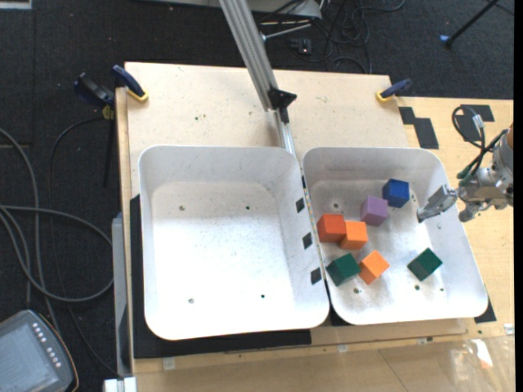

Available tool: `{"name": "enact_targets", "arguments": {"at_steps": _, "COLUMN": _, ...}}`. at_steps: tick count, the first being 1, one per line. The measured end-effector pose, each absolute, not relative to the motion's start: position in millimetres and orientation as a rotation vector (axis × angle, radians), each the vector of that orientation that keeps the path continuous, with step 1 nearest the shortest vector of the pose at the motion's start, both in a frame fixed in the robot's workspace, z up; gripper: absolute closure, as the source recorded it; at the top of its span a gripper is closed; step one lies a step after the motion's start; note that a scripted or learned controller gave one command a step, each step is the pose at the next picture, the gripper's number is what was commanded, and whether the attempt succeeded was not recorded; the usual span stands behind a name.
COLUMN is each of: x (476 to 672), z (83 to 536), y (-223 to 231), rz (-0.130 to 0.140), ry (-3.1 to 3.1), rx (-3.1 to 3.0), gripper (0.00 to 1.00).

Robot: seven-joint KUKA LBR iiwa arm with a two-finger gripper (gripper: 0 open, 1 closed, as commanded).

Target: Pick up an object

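One green cube [425,264] lies just below the fingers [435,206].

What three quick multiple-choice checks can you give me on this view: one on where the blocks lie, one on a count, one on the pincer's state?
1. Where do the blocks lie?
A. In the left bin
B. In the right bin
C. On the bench outside the bins

2. How many green blocks are there?
A. One
B. Two
C. Three

3. What is the pincer doing?
A. Carrying the blue block
B. Carrying an orange block
C. Holding nothing, at the right bin's right rim

Key:
1 B: all seven blocks sit in the right bin, beside the left bin.
2 B: one green block lies low at the left of the cluster, the other green block towards the right.
3 C: the pincer has nothing between its fingers; the blue block rests on the bin floor.
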State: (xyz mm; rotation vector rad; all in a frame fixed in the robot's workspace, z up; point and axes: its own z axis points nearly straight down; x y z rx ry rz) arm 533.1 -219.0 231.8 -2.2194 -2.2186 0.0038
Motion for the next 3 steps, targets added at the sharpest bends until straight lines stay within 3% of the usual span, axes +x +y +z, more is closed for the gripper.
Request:
{"name": "enact_targets", "arguments": {"at_steps": 2, "x": 540.4, "z": 141.5, "y": -223.0, "rz": 0.003, "ry": -2.220, "rx": -2.220, "gripper": 0.00}}
{"name": "enact_targets", "arguments": {"at_steps": 3, "x": 541.5, "z": 154.6, "y": -223.3, "rz": -0.001, "ry": -2.224, "rx": -2.223, "gripper": 1.00}}
